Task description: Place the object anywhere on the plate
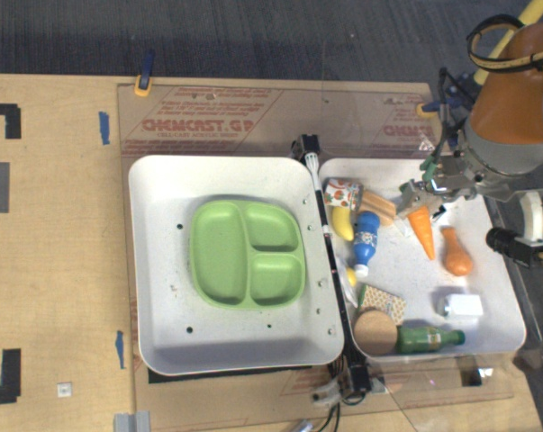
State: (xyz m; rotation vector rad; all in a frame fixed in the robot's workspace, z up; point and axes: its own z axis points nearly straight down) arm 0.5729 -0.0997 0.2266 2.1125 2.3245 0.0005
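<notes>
A green divided plate (pixel 248 253) lies in the middle of the left white bin (pixel 158 268). The right bin (pixel 492 295) holds several toy items. My gripper (pixel 423 196) hangs low over that bin's far part, right at the thick top end of an orange carrot (pixel 423 230) that lies on the bin floor pointing toward the front. Nothing shows lifted off the floor.
Beside the carrot lie an orange pear-shaped toy (pixel 457 253), a blue bottle (pixel 366 238), a yellow banana (pixel 341 222) and a small can (pixel 342 193). Nearer the front are a white block (pixel 463 306), a green bottle (pixel 430 337), a round brown piece (pixel 374 330) and a patterned packet (pixel 385 303).
</notes>
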